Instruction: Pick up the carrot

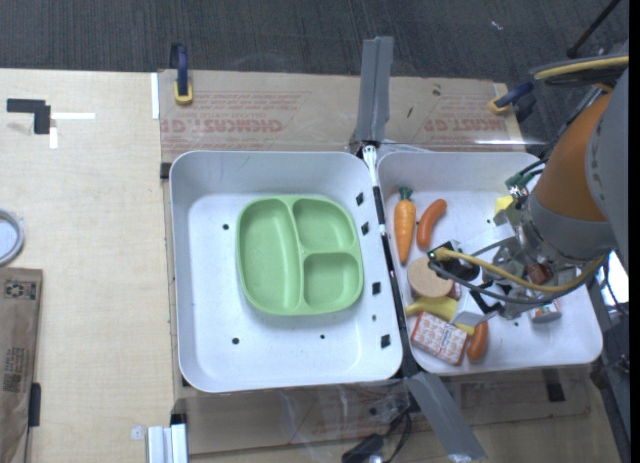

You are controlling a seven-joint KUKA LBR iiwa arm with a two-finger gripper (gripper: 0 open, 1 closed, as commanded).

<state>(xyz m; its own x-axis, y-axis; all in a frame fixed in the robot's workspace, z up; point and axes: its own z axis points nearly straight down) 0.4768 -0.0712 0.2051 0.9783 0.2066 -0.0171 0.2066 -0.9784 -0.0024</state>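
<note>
A: Now, the carrot (403, 228): where does it sit, taken off the tan disc (430, 278)?

B: Just beyond the disc and a touch to its view-left. It lies lengthwise, green top pointing away from the camera, and is apart from the disc but close.

A: Handling?

B: My guess is a light, stiff toy with a smooth skin. It tapers, so a grip at the thin end would likely squirt off. Better to take it across the thick part, just under the green top.

A: Surroundings, nearest first.

B: On the camera side of the disc there's a patterned packet (440, 337), with a red sausage (477, 341) beside it. A yellow piece (432, 306) is tucked against the disc's near edge. Level with the disc, to its view-right, is the gripper (505, 291) (too much cable and bracket about it, so I cannot tell whether it is open or closed, and nothing shows held in it). View-left of the disc is the bin wall (391, 271), and past that a green plate (300, 254). Beyond the disc, an orange sausage (431, 221) lies aslant.

A: What's in the way?

B: The carrot is pinched between two neighbours, the wall on one flank and the orange sausage just beside the other. A grip across it has little room on either side, so expect to nudge the sausage.
</note>
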